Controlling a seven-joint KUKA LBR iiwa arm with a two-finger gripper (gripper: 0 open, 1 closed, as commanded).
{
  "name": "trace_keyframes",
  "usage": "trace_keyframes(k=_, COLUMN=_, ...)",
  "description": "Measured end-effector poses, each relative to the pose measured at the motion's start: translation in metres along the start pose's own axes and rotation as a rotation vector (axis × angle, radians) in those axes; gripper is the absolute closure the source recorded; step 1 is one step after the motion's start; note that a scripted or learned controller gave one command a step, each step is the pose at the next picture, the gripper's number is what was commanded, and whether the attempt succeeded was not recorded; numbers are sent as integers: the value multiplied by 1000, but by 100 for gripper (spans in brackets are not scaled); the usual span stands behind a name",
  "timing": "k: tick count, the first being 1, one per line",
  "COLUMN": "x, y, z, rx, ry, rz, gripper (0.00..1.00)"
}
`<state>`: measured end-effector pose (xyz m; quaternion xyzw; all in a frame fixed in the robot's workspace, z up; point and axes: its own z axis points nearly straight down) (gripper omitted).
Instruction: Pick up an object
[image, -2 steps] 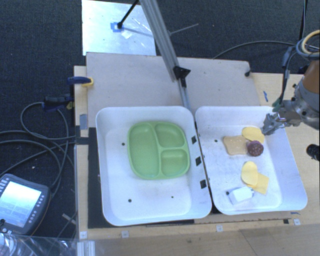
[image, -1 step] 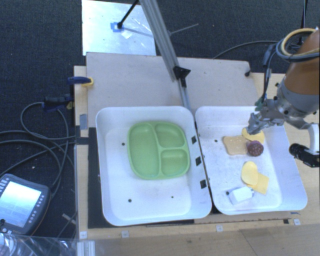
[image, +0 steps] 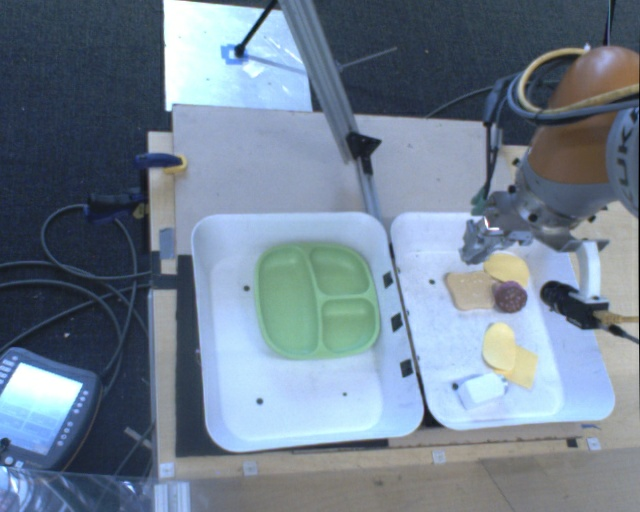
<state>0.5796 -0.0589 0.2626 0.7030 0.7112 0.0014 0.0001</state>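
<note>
Gripper (image: 482, 240) above the upper left part of the right bin (image: 430, 330), finger state impossible to tell, nothing seen in its grasp; below it in that bin lie a tan slice (image: 468, 290), dark red round piece (image: 509, 296), yellow pieces (image: 507, 267) and a white block (image: 482, 389); green divided plate (image: 318, 300) in the left bin (image: 225, 330)

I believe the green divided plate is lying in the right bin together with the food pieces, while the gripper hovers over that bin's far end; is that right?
Not quite. The camera view shows the green divided plate alone in the left bin. The food pieces do lie in the right bin, and the gripper hovers over that bin's far end.
</note>
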Motion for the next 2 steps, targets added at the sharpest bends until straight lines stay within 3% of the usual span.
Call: trace_keyframes(k=2, x=116, y=3, z=31, rx=3, ry=0, rz=1, gripper=100)
